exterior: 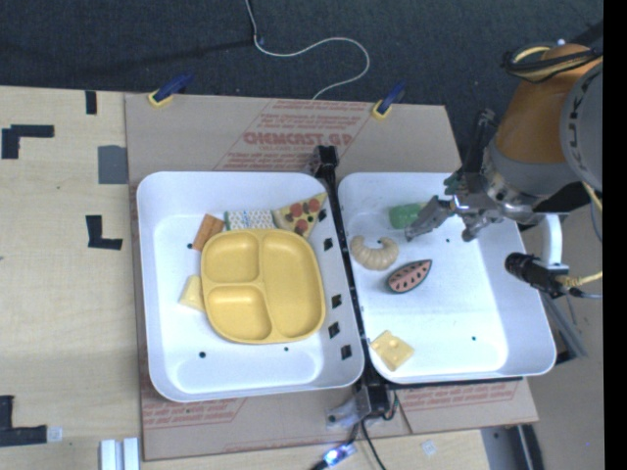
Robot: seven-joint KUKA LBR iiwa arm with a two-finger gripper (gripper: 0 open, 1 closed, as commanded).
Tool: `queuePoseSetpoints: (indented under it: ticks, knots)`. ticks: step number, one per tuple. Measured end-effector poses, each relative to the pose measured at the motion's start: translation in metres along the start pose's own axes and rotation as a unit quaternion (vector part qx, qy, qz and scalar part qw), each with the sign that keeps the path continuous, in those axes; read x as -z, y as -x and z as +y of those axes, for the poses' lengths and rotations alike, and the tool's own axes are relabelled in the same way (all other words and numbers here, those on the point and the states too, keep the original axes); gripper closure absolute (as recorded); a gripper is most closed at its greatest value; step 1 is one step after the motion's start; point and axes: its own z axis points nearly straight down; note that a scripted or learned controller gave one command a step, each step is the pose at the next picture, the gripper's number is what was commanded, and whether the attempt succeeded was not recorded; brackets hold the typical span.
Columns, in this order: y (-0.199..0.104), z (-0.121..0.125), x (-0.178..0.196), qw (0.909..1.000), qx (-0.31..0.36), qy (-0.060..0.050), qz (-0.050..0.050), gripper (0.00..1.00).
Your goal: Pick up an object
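Note:
My gripper [446,225] hangs over the back of the right bin [509,336], open, with nothing between its fingers. A small green block [403,215] lies just left of the left fingertip. Further left and nearer the front sit a cream croissant-shaped toy [375,253] and a brown oval piece with red spots [409,276]. A yellow cheese wedge [390,349] rests in the right bin's front left corner.
The left bin [162,262] holds a yellow divided plate [263,284], with an orange piece [207,230], a pizza slice [301,213] and a pale yellow wedge [190,292] tucked around it. A black divider [338,262] runs between the bins.

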Motion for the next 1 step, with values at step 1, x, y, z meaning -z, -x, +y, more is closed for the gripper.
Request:
queuePoseSetpoints:
  ticks: [1]
  knots:
    - [0.0,0.0028,0.0066,1.0,0.001,0.006,-0.001,0.0]
